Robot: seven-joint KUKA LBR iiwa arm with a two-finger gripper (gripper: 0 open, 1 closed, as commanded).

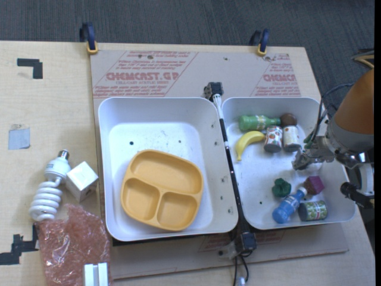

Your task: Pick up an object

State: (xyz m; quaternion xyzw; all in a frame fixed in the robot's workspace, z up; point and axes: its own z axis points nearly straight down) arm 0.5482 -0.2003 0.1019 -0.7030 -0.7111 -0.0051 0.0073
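Observation:
My gripper (308, 159) hangs low over the right bin (262, 219), near its right wall, just above a purple block (314, 185). Left of it lie a yellow banana (249, 142), a green bottle (259, 122), two small cans (273, 140) (291, 138) and a brown round item (289, 120). Toward the front sit a dark green toy (281, 188), a blue bottle (289, 206) and a green can (314, 210). I see nothing held in the gripper.
The left bin (113, 130) holds a yellow divided tray (162, 189). On the bench at the left lie a spiral light bulb (49, 189), a white cube (82, 179) and a reddish mesh bag (71, 243). The arm's orange band (360, 106) rises at the right edge.

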